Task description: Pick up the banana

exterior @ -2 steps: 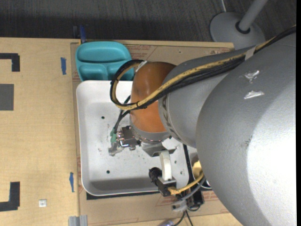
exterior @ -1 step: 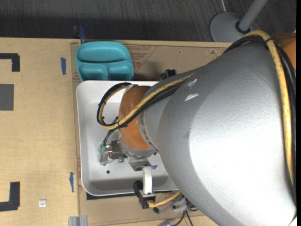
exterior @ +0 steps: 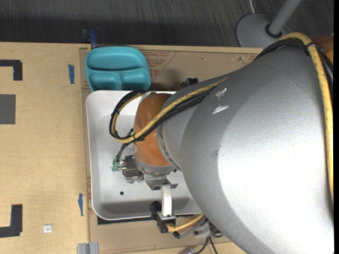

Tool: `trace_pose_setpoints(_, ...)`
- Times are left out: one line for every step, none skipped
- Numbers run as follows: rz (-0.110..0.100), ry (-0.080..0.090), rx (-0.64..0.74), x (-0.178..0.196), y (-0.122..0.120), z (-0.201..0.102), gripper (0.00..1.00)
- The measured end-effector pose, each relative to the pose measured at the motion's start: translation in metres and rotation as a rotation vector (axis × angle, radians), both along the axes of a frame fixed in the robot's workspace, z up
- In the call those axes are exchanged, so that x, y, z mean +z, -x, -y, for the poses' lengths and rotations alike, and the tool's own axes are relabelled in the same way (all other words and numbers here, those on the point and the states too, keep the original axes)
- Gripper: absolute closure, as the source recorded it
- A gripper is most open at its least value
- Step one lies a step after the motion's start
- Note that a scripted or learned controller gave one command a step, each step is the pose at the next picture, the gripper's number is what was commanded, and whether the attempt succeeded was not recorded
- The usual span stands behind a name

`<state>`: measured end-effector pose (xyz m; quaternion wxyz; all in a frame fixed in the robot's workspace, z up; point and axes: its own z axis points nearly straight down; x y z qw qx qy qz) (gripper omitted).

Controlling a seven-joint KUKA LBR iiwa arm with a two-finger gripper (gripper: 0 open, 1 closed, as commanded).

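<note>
- Closest to the lens, the grey arm (exterior: 254,142) sweeps in from the right and looms over the right half of the white bin (exterior: 103,142).
- A yellow-and-black cable (exterior: 119,118) runs along the arm and loops out over the bin's upper middle.
- Down the arm, the orange band (exterior: 148,136) sits right above the middle of the bin.
- Below the band, the hand (exterior: 132,168) points down into the bin near its lower middle, a cluster of dark metal parts with a speck of green on its left side. The wrist hides the rest, so how wide it stands and whether it holds or touches anything, I cannot tell.
- The banana: where it lies relative to the bin, I cannot tell.
- The left strip of the bin's floor shows bare white, with one small dark dot near the lower edge.
- The bin rests on the tan counter (exterior: 42,142), with blue tape marks (exterior: 71,74) to the bin's left.
- Just beyond the bin's far edge sits a teal moulded tray (exterior: 117,67).
- Farthest off, past the counter, dark carpet (exterior: 132,9) and a grey round stand base (exterior: 259,28).
</note>
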<state>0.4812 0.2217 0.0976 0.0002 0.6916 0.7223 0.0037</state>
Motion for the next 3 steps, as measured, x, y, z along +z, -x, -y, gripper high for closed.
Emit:
trace_pose_setpoints(0.0,0.0,0.001,0.01,0.0,0.0,1.0)
trace_pose_setpoints(0.001,0.0,0.003,0.019,0.0,0.0,1.0)
trace_pose_setpoints(0.001,0.0,0.005,0.029,0.0,-0.001,1.0)
